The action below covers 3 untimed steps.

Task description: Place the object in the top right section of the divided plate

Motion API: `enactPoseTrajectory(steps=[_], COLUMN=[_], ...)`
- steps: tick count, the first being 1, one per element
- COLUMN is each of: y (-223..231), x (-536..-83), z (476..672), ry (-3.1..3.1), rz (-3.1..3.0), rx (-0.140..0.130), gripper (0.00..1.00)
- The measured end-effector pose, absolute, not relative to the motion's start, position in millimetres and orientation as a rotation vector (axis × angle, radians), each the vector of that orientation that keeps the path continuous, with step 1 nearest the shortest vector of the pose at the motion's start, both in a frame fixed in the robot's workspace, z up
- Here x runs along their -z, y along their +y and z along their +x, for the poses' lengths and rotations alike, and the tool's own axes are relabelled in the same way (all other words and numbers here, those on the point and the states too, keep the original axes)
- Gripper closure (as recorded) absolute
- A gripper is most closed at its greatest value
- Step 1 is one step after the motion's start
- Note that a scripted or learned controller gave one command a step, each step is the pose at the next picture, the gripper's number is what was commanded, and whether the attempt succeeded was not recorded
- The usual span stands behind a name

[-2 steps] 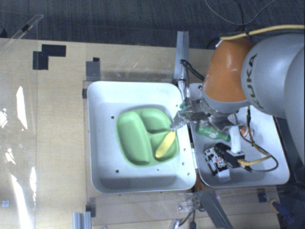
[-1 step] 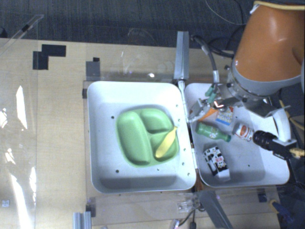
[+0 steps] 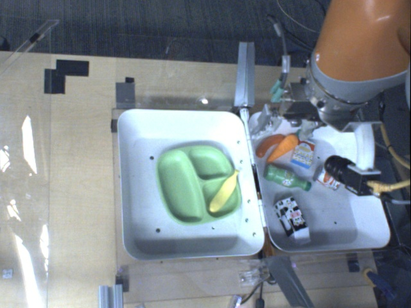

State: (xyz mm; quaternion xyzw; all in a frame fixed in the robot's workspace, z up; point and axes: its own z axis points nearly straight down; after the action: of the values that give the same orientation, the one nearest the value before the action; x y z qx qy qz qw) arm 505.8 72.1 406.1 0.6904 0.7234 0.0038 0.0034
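A green divided plate [image 3: 176, 185] lies in the left white bin [image 3: 138, 236]. A yellow banana-shaped piece [image 3: 223, 193] rests in the plate's lower right section, its tip reaching up toward the divider. The top right section [image 3: 207, 161] shows bare green. My gripper [image 3: 282, 115] hangs below the grey and orange arm [image 3: 359, 37] over the far left corner of the right bin [image 3: 359, 233], just above an orange carrot [image 3: 277, 145]. The wrist hides what is under the gripper.
The right bin also holds a small white and orange carton [image 3: 303, 154], a green bottle [image 3: 287, 177] lying on its side, and a black and white block [image 3: 292, 215]. A metal post [image 3: 244, 76] stands behind the wall between the bins.
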Motion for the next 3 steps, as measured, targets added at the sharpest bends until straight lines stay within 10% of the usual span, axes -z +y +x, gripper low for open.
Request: enactPoseTrajectory(steps=[1,3], y=[50.0,181.4], x=[-437.2,-436.7], z=[494.0,534.8], ry=[2.676,2.810], rz=[1.624,1.388], rx=[-0.013,-0.012], gripper=[0.00,0.00])
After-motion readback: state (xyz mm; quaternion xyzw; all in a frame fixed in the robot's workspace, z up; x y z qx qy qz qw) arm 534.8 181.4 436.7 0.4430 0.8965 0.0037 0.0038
